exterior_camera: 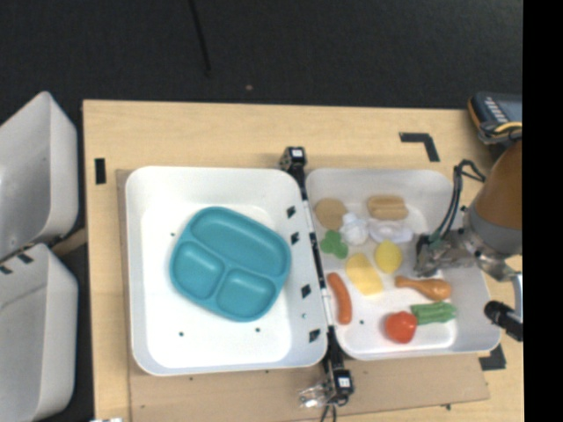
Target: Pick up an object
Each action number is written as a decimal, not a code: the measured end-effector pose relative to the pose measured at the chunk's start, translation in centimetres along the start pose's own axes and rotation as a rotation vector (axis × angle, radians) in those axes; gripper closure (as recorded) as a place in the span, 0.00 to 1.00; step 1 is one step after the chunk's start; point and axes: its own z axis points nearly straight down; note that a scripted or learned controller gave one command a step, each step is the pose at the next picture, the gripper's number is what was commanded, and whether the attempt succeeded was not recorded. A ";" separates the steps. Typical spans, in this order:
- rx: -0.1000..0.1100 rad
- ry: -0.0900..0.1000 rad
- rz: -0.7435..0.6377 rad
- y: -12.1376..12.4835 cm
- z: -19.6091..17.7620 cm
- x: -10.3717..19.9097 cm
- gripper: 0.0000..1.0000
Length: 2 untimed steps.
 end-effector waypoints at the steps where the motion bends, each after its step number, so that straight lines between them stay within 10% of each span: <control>1: 0.012 0.015 -0.013 0.7 -4.2 0.0 1.00; 2: 0.010 0.013 -0.013 0.8 -10.3 -0.1 1.00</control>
